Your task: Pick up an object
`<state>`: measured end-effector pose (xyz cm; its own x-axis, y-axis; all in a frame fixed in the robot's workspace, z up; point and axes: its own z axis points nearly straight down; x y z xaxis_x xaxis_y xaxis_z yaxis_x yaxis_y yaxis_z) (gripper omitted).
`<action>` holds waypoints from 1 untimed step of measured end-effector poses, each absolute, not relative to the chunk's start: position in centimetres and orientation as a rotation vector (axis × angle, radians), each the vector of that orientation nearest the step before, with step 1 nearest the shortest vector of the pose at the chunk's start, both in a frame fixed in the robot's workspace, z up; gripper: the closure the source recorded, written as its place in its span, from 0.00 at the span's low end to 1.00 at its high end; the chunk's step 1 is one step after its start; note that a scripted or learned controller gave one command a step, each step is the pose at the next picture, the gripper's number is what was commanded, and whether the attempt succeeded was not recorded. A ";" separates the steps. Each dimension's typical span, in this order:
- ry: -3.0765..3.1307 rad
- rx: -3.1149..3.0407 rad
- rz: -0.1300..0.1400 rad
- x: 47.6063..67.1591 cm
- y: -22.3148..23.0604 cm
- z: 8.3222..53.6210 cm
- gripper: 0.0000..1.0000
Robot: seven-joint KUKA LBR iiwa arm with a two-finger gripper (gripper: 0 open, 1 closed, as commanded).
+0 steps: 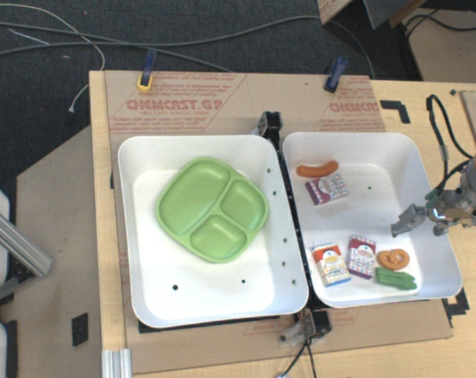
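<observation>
Pincer (pixel 415 219) at right bin (pixel 395 144) rim, bare floor beneath

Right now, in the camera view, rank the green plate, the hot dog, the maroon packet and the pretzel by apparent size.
1. Green plate, by far.
2. Maroon packet.
3-4. Hot dog and pretzel look about equal in area; I won't rank them.

1. The arm (pixel 462 203) is cut off by the frame's right edge, just past the right bin (pixel 411 152).
2. The gripper (pixel 407 223), over the right bin's right side, is too small and blurred to read.
3. Labels on the small packets (pixel 346 261) in the right bin are illegible.
</observation>
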<state>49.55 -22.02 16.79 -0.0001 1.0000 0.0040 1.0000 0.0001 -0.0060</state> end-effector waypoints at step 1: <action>-2.215 -2.215 0.003 49.5 -21.7 10.4 0.00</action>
